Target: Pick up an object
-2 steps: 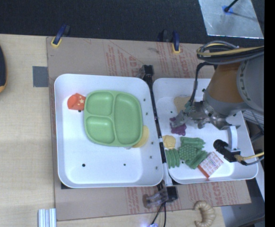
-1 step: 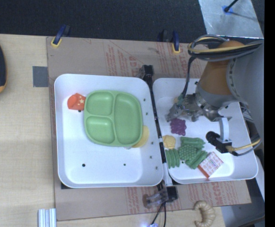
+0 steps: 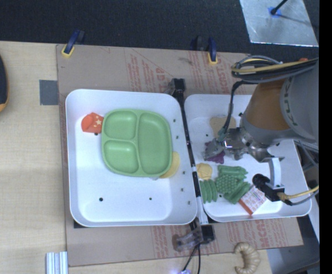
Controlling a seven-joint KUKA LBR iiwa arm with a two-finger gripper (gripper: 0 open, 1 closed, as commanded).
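Here the gripper (image 3: 222, 144) is hanging low in the right bin (image 3: 303, 210); I cannot tell its state. Centring over the green toy (image 3: 230, 182) seems wise.

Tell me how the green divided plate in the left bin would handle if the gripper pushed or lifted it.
The green divided plate looks like moulded plastic, so it is probably stiff and light for its size. It lies flat and wide on the left bin, so a push would likely slide it, not tip it. Its smooth raised rim may be slippery for a narrow grasp.
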